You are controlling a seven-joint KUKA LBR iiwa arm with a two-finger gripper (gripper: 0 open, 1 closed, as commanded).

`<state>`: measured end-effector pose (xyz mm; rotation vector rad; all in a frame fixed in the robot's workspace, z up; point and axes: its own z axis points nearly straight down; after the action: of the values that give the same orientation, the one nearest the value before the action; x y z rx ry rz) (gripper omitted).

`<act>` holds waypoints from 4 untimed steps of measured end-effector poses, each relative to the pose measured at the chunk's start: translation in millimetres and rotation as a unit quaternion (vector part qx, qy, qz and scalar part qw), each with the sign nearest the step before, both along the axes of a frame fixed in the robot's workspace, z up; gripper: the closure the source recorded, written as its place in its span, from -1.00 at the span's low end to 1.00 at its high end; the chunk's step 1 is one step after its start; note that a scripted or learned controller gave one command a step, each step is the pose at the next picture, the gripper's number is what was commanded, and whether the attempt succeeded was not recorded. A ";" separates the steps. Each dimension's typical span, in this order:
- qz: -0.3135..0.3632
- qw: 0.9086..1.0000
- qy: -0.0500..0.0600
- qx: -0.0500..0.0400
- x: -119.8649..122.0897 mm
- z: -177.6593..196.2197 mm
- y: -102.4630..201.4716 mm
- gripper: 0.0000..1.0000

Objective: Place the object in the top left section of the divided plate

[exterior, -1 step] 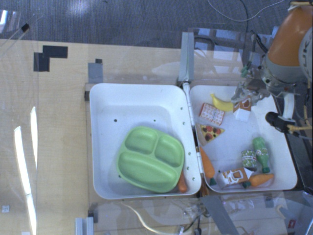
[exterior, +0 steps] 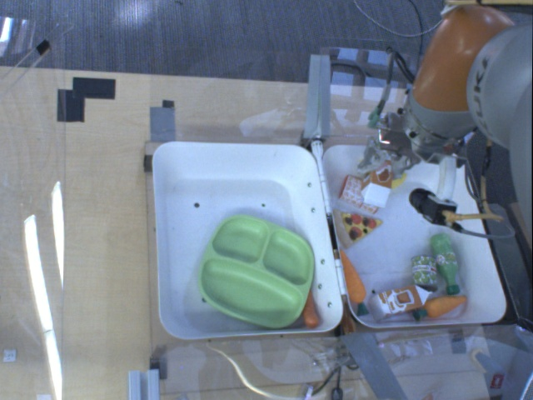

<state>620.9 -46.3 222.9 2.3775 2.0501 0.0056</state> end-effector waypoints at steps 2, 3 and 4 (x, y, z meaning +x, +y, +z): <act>-0.077 0.997 0.000 0.000 45.5 24.6 70.5 1.00; -0.057 0.998 0.000 -0.001 48.4 5.7 49.6 1.00; -0.017 1.000 -0.002 -0.001 32.5 95.6 -1.8 1.00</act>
<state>653.4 -48.1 318.5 2.4086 2.0070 0.0094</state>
